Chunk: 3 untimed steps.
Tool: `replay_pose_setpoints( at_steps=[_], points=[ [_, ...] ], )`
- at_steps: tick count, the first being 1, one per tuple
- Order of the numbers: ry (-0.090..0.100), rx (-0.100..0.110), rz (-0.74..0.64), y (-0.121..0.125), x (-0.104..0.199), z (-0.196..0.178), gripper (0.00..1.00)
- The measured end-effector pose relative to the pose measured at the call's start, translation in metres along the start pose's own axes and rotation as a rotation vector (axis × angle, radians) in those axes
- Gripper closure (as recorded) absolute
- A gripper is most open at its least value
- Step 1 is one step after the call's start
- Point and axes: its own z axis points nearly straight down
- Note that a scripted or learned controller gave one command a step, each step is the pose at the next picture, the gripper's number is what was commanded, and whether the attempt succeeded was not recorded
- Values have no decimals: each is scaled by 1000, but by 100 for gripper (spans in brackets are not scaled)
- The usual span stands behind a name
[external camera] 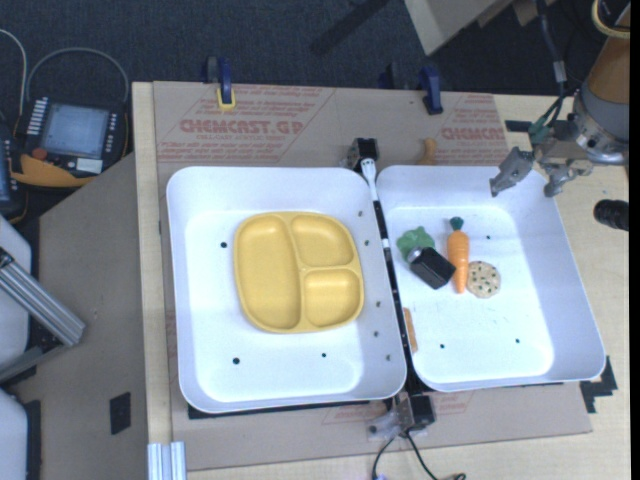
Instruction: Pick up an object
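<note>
In the right bin lie an orange toy carrot, a round cookie, a small black block and a green leafy piece, clustered near the bin's left-centre. My gripper hangs above the bin's far right corner, well right of and beyond the cluster. Its two fingers are spread apart, open, with nothing between them.
The left bin holds a yellow divided plate. Clamps stand along the bench's back edge. A pendant with a screen lies off the bench at the left.
</note>
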Motion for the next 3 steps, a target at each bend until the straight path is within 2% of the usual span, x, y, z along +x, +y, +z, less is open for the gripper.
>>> replay_pose_setpoints(
  at_steps=[1,3],
  points=[
    [-3,-15,-3,3,1,-9,0],
    [-2,-10,-3,11,-4,79,0]
  ],
)
